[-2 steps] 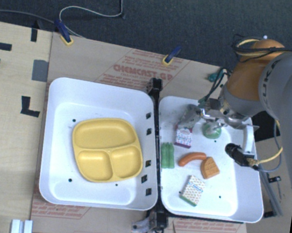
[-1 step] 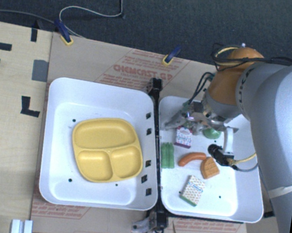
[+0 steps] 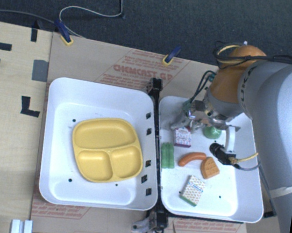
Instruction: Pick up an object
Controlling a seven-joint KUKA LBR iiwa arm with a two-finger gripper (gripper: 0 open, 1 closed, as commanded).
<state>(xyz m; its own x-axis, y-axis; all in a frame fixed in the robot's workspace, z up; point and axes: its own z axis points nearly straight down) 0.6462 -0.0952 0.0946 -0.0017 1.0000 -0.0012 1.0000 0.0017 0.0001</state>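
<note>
So my jaws (image 3: 191, 123) are down over the far-left part of the right-hand shallow white plastic bin (image 3: 241, 209), but honestly I can't tell how wide they're open or whether anything's in them, the metal bits run together from up here.

Closest thing is the small boxy packet with the pink-purple printed front (image 3: 183, 138), just on the near side of the jaws, maybe touching, hard to say. Looks like light cardboard or thin plastic: stiff enough to pinch, easy to lift, though it'd probably dent if squeezed hard. I'd take it across the two short flat sides.

Just to the right there's a small round green thing (image 3: 212, 132), partly hidden by my wrist, so no call on that one.

Further out toward the near side: a flat green rectangular bar (image 3: 168, 155) hugging the bin's left wall, awkward since a finger has little room on that side. The orange sausage-shaped toy (image 3: 192, 158) is rounded and probably smooth plastic, so I'd guess it rolls or squirts out unless pinched mid-length. A tan wedge-shaped piece (image 3: 210, 168) sits right beside it, and a white patterned carton with a green edge (image 3: 193, 190) lies tilted nearest.

The left-hand white bin (image 3: 52, 180) has a yellow three-compartment plastic plate (image 3: 107, 149), wide and shallow, a rim grab only.
</note>
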